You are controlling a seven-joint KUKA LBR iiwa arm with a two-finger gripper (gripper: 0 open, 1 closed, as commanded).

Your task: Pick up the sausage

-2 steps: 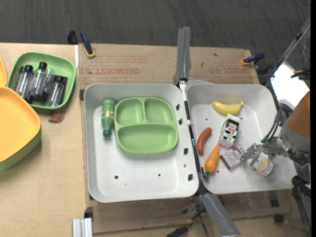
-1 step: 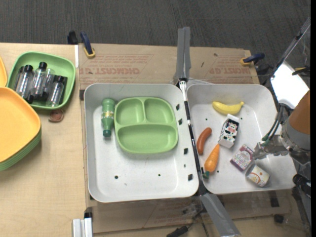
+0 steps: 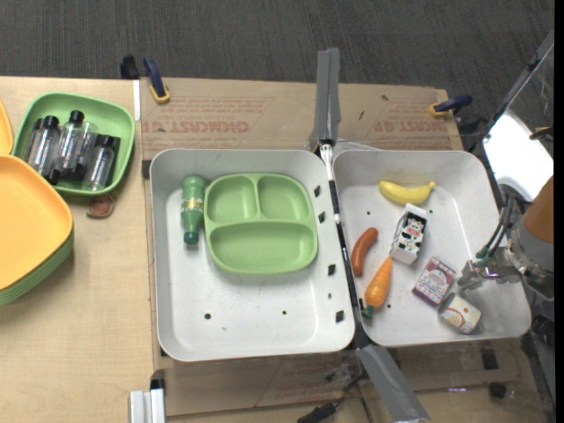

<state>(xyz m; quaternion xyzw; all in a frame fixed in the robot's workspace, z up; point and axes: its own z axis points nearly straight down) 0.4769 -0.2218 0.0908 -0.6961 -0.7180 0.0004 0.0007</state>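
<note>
The sausage (image 3: 363, 249) is a short red-orange link lying near the left wall of the right bin (image 3: 458, 170), just above an orange carrot (image 3: 380, 282). My gripper (image 3: 481, 271) hangs over the right side of that bin, above a pink packet (image 3: 434, 282) and a small tan can (image 3: 461, 314). It is well to the right of the sausage, with a black-and-white carton (image 3: 409, 236) between them. Nothing shows in its grasp.
A banana (image 3: 406, 190) lies at the back of the right bin. The left bin (image 3: 247, 324) holds a green divided plate (image 3: 261, 223) and a green bottle (image 3: 192, 208). On the bench to the left are a green tray of bottles (image 3: 75, 144) and orange plates (image 3: 31, 236).
</note>
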